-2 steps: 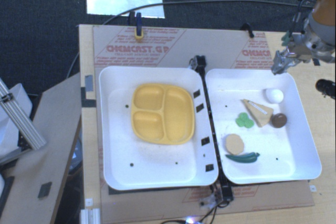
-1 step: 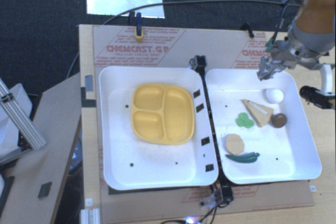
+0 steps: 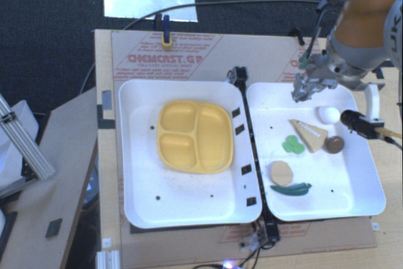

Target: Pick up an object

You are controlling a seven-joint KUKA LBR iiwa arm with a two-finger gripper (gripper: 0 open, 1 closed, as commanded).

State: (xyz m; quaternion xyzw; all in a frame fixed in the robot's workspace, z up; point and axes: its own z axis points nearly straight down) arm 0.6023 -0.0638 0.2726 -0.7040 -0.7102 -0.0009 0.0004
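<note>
Five small toy foods cluster mid-right bin (image 3: pixel 362 195); the gripper (image 3: pixel 305 92) hovers by its far edge, finger state unclear, seemingly poised to descend on the egg (image 3: pixel 328 114)

Single fixed cam above the surface (image 3: pixel 189 50), angled down, mid-range; both white bins (image 3: pixel 135 154) in frame, arm (image 3: pixel 368 16) right of them.
</note>
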